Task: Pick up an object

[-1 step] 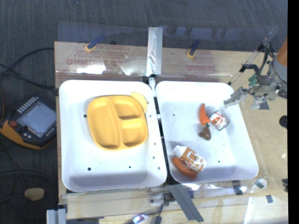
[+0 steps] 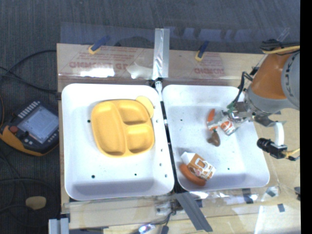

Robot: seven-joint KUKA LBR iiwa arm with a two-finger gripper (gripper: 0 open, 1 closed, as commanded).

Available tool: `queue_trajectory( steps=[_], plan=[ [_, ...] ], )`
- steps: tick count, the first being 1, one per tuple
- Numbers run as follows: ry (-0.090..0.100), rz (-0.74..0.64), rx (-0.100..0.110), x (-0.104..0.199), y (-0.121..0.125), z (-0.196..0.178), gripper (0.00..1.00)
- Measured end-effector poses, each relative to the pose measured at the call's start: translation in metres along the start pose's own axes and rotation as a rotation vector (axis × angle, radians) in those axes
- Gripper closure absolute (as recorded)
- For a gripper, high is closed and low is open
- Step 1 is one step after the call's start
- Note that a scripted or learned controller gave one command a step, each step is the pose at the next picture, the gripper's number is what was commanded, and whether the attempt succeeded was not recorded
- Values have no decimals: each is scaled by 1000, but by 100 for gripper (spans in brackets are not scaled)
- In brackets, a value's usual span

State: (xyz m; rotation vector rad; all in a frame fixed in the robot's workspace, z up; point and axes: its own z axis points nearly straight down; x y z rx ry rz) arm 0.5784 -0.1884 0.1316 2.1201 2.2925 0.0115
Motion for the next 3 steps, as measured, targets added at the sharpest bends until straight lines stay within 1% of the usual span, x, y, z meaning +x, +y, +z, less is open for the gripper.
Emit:
queue_trajectory(
  steps=[1,2,3],
  plan=[
    [5,88,4,-12,0,41,0],
    [4,89,3,-12,1,32,100],
    [6,150,19,26,-3,-95,100]
  ],
)
